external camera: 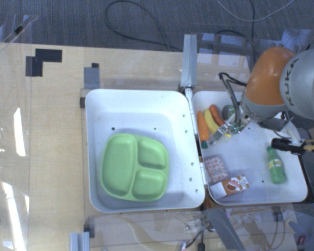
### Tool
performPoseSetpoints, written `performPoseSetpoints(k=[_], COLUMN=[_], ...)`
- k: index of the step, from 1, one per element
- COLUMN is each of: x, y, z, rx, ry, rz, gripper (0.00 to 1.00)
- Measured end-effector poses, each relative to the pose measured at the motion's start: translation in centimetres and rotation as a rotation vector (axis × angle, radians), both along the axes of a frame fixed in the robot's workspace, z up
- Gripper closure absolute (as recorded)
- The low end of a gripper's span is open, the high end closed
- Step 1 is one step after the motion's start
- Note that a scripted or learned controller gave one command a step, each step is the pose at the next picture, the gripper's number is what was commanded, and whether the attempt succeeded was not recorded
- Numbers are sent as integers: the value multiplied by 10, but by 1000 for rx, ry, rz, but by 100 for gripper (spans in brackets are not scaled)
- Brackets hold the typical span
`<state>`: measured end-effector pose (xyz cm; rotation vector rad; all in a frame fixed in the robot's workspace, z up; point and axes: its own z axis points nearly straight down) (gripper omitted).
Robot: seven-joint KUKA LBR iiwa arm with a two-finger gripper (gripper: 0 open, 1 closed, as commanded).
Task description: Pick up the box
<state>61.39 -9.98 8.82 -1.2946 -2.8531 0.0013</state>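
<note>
The box [225, 177], small and flat with a pink patterned face and a red-and-white end, lies near the front left corner of the right bin [293, 192]. My gripper [225, 129] reaches down from the grey arm with its orange band [267, 80]. It hangs over the back left part of that bin, beside the toy foods. It is well behind the box and apart from it.
An orange carrot [201, 124], a yellow banana [210, 122] and a red piece [216, 114] lie by the gripper against the bin's left wall. A green bottle [276, 169] lies at the right. The left bin [99, 109] holds a green divided plate [136, 166].
</note>
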Motion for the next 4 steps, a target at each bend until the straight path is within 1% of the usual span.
performPoseSetpoints(k=[1, 2, 3, 4], x=[-82, -70, 12, 5], y=[-23, -10, -80, -8], z=[6, 1, 0, 0], rx=[-3, -5, -6, -3], ry=[-11, -18, -19, -18], rz=[-95, -47, -39, 43], gripper=[0, 0, 0, 0])
